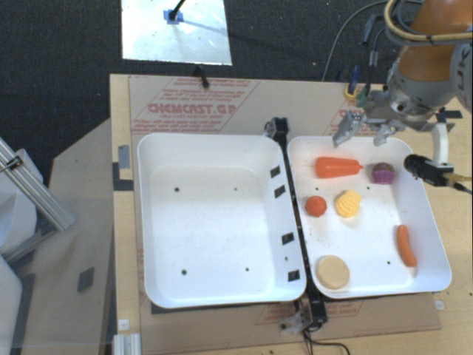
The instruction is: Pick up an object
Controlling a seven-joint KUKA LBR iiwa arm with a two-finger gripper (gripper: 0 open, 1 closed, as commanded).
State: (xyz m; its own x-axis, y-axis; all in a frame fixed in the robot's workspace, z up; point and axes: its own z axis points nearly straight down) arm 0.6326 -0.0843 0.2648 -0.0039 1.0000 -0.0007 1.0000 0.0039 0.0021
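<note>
From where I stood, the arm (432,43) reached in at the upper right of the frame, its gripper (364,130) hanging above the far rim of the right bin (432,254). The jaws stood apart, pointing down, with nothing between them. No object had been taken yet.

The things to choose from all lay in that right bin: an orange carrot (338,168) near the top, a purple piece (383,172) just right of it, a small red tomato (315,206) and a yellow corn piece (348,203) side by side in the middle, a sausage (406,245) along the right wall, and a pale round biscuit (332,271) at the lower edge. The left bin (214,220) sat alongside on the tabletop (126,109).

The carrot looked the nearest target, just below the jaws. To do it well, I judged the arm should come forward over the carrot's thick middle, turn the jaws across its short width, and descend straight. The tapered tip seemed likely to slip out.
</note>
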